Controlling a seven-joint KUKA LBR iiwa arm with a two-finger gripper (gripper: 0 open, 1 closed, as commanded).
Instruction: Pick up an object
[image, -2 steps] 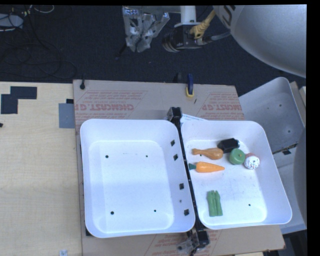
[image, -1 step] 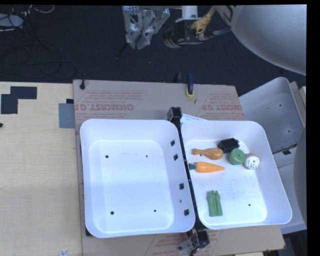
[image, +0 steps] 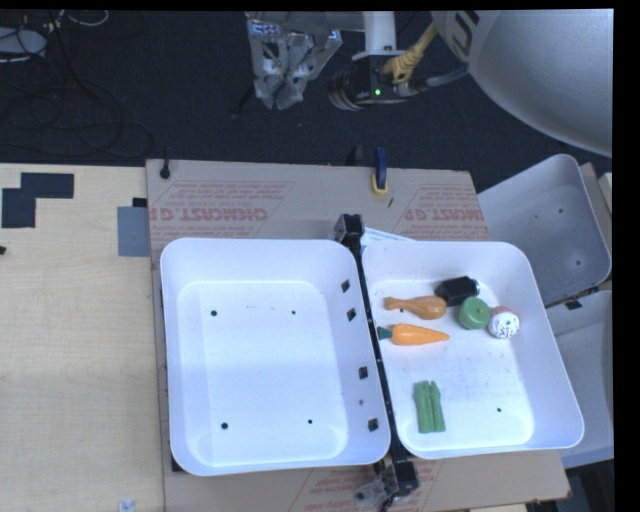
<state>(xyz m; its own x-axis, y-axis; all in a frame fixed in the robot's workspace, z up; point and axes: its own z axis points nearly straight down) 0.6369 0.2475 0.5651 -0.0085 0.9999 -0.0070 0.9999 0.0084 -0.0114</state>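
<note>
Right white plastic bin (image: 545, 400) holds all candidates: orange toy carrot (image: 418, 336), tan drumstick-shaped toy (image: 418, 307), black block (image: 456, 290), green round piece (image: 474, 314) touching a white-and-red ball (image: 503, 324), green ridged asparagus-like bundle (image: 430, 407) alone nearer. The far cluster is crowded, so a descent there risks pinching two items or nudging the ball away. Only the grey arm (image: 545, 70) at far right is visible; claw state cannot be told.

Two bins (image: 255, 262) (image: 540, 300), white smooth plastic, faint sheen; under them a cardboard sheet (image: 250, 205), matt brown, printed red, on a bench (image: 70, 340) of pale matt wood-look board. Toy carrot (image: 420, 336), drumstick (image: 418, 306), green stalks (image: 429, 407): smooth moulded plastic, slightly glossy.
</note>
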